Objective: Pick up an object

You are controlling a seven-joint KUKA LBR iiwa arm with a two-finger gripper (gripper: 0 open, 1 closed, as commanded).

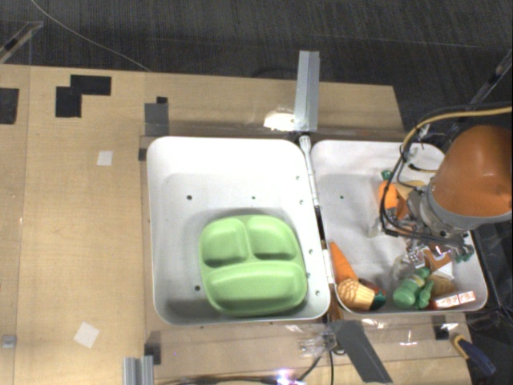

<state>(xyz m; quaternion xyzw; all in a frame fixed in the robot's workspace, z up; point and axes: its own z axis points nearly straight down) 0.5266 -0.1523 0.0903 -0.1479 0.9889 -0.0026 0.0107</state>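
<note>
In the right bin [353, 175] my gripper [415, 257] hangs low over a cluster of small toys near the front right corner. Directly under and beside it lie green toy pieces [413, 289]. To their right rests a red-and-white packet [454, 299]. An orange carrot [343, 263] lies along the bin's left wall, with a yellow cone-shaped toy [357, 295] at its lower end. Another orange object [389, 200] is partly hidden behind the wrist cables. The arm's orange band [479, 172] covers the bin's right side.
The left bin [172, 175] holds a green divided plate [252, 265] in its front half. A metal divider post [307, 87] stands between the bins at the back. Wooden bench surface stretches to the left.
</note>
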